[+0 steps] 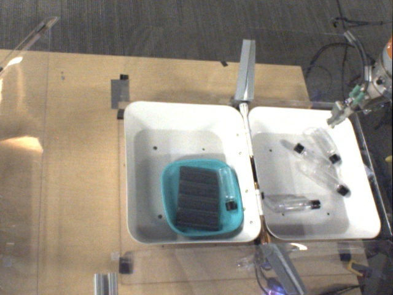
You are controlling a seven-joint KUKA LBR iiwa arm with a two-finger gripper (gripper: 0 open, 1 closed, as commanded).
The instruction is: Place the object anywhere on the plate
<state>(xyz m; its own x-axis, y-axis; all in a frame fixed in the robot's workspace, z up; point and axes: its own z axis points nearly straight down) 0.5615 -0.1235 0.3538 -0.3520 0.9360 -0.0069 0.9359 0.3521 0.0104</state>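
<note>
A teal plate (168, 188) lies in the left bin (140, 165), toward its front right. On the plate rest a dark ribbed block (198, 196) and, along its right side, a clear bottle with a black cap (228, 188). Several more clear bottles with black caps lie in the right bin (362, 223), among them one (323, 145) near the back and one (293, 204) at the front. My gripper (341, 112) hangs over the back right corner of the right bin, above the rim, apart from the bottles. Nothing shows between its tips.
A grey metal post (245, 71) stands behind the seam between the two bins. Small black clamps (121, 91) sit on the wooden bench at the left. Cables run on the floor at the upper right.
</note>
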